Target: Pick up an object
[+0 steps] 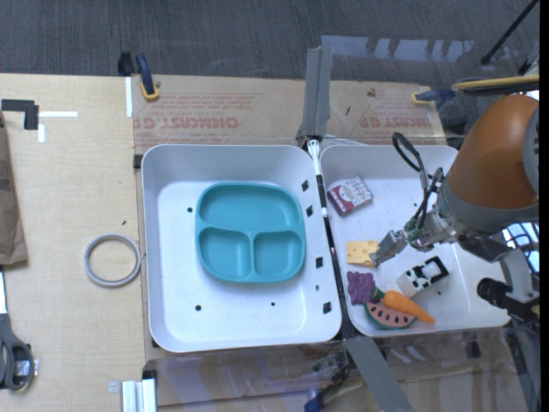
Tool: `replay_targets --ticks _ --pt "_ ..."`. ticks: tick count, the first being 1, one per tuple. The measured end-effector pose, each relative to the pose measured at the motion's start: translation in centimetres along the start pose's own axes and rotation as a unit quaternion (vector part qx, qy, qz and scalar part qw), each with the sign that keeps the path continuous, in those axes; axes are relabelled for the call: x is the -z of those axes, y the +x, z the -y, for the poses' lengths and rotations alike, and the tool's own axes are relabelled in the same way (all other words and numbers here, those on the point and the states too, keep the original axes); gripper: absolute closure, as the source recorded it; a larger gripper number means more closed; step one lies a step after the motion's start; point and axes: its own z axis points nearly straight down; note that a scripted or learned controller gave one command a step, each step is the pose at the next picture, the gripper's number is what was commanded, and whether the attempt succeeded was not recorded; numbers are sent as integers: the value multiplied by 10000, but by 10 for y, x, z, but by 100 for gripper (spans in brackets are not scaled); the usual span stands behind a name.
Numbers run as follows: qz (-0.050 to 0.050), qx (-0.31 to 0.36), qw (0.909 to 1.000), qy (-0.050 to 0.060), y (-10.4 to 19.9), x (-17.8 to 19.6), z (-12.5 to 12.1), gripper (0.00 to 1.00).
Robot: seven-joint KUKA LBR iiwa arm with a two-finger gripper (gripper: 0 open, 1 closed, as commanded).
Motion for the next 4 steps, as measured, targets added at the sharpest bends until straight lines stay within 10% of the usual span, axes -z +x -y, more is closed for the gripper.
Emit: replay_targets --ticks 1,3,4 --pt "-6 505 9987 9 -51 -46 27 0" --pt "-7 1246 9922 6 -21 -100 19 0" --pt "4 4380 8990 -12 -34 -99 -5 0"
